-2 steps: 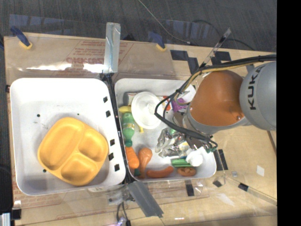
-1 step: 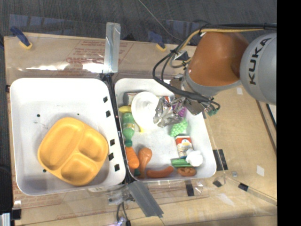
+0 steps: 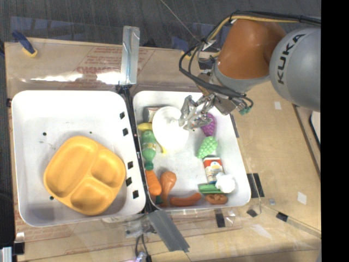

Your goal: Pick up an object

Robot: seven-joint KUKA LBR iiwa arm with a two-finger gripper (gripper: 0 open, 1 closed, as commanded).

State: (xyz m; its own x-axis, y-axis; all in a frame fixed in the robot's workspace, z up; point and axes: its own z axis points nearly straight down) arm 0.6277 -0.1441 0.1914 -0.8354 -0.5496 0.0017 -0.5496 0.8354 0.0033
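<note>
My gripper [image 3: 195, 114] hangs over the upper part of the right bin [image 3: 243, 162], its fingers apart with nothing between them. It is above the right edge of a white round bowl [image 3: 167, 130], with a purple grape bunch [image 3: 209, 126] just to its right. Below those lie a green grape bunch [image 3: 207, 147] and a small bottle with a red label [image 3: 214, 168]. Two orange carrots [image 3: 153, 183] sit by the left wall, under a green vegetable [image 3: 148, 152] and a yellow piece [image 3: 144, 128].
The left bin [image 3: 32, 113] holds a yellow divided tray [image 3: 84, 173]. Along the right bin's front wall lie a red sausage [image 3: 185, 201], a brown piece [image 3: 217, 198], a green piece [image 3: 207, 189] and a white lump [image 3: 226, 184]. The orange-banded arm [image 3: 248, 48] reaches in from the upper right.
</note>
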